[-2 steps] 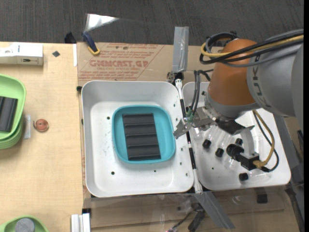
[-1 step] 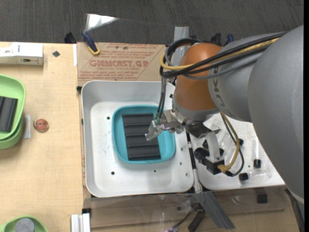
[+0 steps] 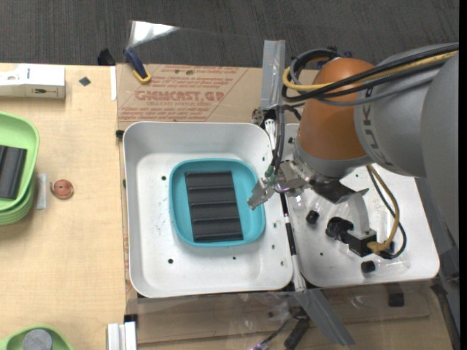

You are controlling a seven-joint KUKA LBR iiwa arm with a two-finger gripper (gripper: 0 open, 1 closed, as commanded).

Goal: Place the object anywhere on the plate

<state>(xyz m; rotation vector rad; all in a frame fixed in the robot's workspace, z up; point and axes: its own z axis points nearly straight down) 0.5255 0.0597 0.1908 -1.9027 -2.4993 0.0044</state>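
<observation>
The dark ribbed object (image 3: 213, 205) already lies inside the teal plate (image 3: 179, 195), just left of our claw (image 3: 260, 194). We cannot tell how the claw is set. To finish well, we judge we should lift straight up, clear of the plate's rim and the bin (image 3: 146, 261) wall.
</observation>
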